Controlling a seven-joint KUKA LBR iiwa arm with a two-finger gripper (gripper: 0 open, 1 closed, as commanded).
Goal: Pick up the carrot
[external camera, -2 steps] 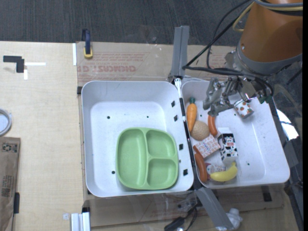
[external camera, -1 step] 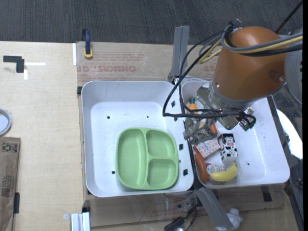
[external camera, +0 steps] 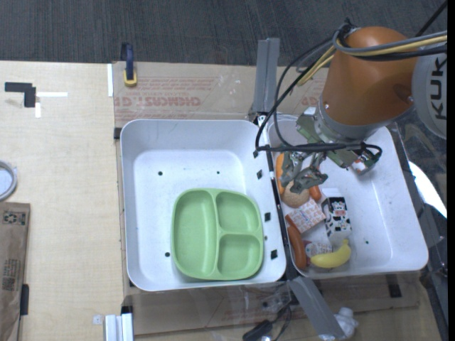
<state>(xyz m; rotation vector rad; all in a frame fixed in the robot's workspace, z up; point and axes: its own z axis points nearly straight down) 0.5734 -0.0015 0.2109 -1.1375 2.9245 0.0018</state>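
- A grey KUKA arm with an orange band reaches in over the right bin (external camera: 398,212), its gripper (external camera: 307,176) lowered among a heap of play food along that bin's left wall.
- An orange, tapered piece, read here as the carrot (external camera: 313,191), sits right at the fingertips, with a second orange sliver (external camera: 280,168) just to the gripper's left against the bin wall; which piece is the true target cannot be settled from this angle.
- Whether the fingers are spread or pinched on anything cannot be told: cables and the wrist body crowd the tool, and the tips blur into the clutter.
- Just below the gripper lie a tan round item (external camera: 295,196) and a pink-checked packet (external camera: 307,217); further below, a black-and-white carton (external camera: 338,217), a banana (external camera: 331,257) and a long orange-red sausage-like piece (external camera: 296,244) hugging the wall.
- Well to the gripper's lower left, in the left bin (external camera: 142,190), rests a green divided plate (external camera: 217,233).
- Progress, as a judgement: the approach looks complete and the tool is down at the carrot, but no lift is evident and a secure grasp is unconfirmed. Closing firmly on the carrot and raising it free of its neighbours appear to remain.
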